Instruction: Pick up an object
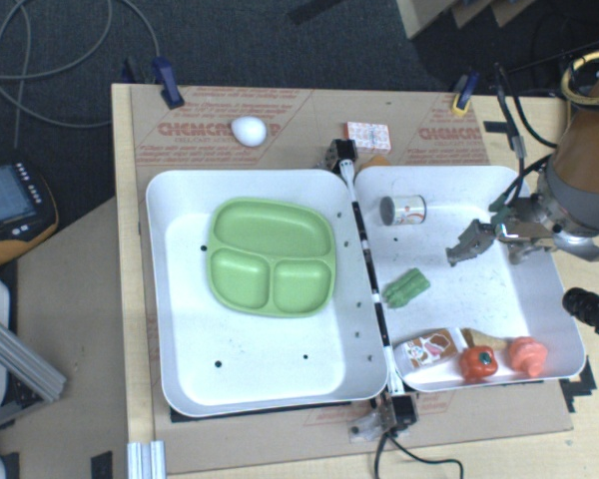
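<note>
Can [403, 210] small, silver, lying on side

The grey arm [579, 183] comes in from the right side of the view and hangs over the right bin [539, 297], its orange band sitting high near the bin's upper right corner. Below the band the wrist widens into a pale grey collar above the bin's right wall. From there the gripper [459, 251] stretches leftward and slightly down, toward the middle of the right bin. Its dark fingers [471, 239] point to the left above the white bin floor, with nothing seen between them; whether they are spread or closed cannot be made out.
</note>
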Motion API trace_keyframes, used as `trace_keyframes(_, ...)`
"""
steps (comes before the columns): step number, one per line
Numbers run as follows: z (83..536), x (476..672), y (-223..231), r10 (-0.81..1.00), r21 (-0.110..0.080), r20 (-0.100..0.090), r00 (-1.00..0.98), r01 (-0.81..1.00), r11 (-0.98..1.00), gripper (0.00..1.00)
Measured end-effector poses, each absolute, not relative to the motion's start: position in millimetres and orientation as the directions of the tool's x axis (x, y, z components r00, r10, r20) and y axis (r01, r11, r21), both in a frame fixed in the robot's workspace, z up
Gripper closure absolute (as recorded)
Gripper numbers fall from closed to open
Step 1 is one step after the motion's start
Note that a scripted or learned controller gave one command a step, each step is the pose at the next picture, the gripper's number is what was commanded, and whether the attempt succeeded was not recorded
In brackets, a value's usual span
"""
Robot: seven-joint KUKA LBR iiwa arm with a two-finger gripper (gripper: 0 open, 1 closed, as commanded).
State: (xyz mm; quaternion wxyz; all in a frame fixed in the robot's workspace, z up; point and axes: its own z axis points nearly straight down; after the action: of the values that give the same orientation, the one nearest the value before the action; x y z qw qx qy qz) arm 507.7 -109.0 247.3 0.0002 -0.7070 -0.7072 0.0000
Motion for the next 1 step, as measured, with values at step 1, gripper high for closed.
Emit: trace_keyframes(1, 152.4, 534.6, -91.0, 1.000, -0.003, 0.001, 0.001, 1.000, -0.001, 0.00)
